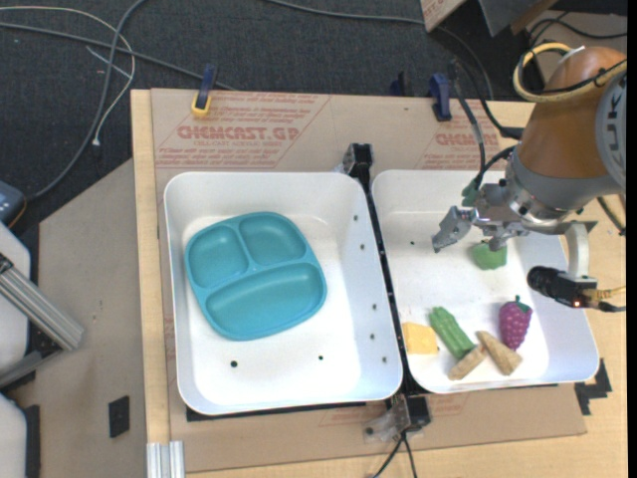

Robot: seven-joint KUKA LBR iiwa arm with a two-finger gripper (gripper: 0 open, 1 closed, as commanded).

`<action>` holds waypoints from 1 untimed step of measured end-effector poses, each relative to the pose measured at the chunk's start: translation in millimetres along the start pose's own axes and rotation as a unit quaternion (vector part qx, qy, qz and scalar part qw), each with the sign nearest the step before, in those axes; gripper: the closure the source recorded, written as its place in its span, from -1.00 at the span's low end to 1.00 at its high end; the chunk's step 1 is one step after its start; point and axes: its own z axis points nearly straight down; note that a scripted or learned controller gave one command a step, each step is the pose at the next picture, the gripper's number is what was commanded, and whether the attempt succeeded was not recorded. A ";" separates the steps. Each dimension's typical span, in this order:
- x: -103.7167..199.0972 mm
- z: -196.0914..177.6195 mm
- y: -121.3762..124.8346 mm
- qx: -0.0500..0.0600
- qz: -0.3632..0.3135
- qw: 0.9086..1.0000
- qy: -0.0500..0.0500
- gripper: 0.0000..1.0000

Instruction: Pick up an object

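We note the bench (269, 132) topped with brown board printed "CHEMCAST GP" in red, twice, held by blue clamps (206, 88). The left bin (189, 267) carries a teal divided plate (257, 273). The right bin (418, 197) holds the toys: a green round piece (489, 256) just beside the gripper (473, 229), then along the near side a yellow wedge (420, 339), a green cucumber (451, 331), two tan sticks (486, 356) and purple grapes (515, 322). The gripper hangs low over the right bin's far half; its fingers look spread, one splayed leftward, nothing between them (the green piece sits partly under the wrist).
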 end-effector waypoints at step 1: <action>-0.1 -1.1 0.8 -0.001 0.000 1.000 0.000 -1.00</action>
